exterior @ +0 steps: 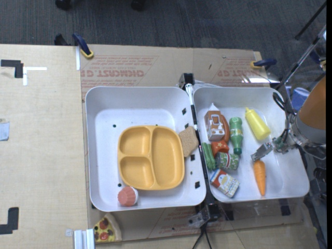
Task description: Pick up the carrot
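Camera view: I see carrot (260, 177) lying flat in right bin (290, 188), near front-right corner, thin tip toward front. My hand (265, 150) sits just above carrot's fat end, low over bin floor. Can't tell if hand spread or pinched. Carrot not in hand. Yellow bottle (257, 123) behind it. Left bin (98, 154) has yellow plate (151, 157).

Left bin (98, 154) holds a divided plate (151, 156) mid-bin with a cupcake (127, 196) at its near-left corner; right bin (295, 183) has packets and bottles (224, 144) along its left side, carrot (260, 177) near-right, gripper (263, 151) just above the carrot's top end.
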`<state>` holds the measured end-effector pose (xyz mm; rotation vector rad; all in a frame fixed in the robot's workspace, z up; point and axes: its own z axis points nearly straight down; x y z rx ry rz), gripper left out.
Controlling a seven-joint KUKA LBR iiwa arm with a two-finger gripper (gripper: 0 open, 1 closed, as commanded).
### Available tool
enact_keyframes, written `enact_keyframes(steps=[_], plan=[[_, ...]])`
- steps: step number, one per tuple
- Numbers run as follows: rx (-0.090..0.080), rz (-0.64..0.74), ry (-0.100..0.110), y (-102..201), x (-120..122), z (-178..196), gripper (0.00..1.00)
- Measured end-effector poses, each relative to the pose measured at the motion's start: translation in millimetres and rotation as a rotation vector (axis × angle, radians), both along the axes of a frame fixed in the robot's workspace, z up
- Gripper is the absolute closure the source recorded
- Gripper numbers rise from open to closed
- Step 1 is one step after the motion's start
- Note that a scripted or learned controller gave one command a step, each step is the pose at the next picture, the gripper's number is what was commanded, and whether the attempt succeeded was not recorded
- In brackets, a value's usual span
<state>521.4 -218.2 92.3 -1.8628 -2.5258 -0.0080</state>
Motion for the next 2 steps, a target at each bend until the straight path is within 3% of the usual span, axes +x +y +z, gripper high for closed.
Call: enact_keyframes(steps=[1, 2], plan=[[-0.006, -0.317, 0.001, 39.5, -43.2, -0.7, 0.00], [-0.006, -0.320, -0.002, 38.5, -41.3, 8.4, 1.00]])
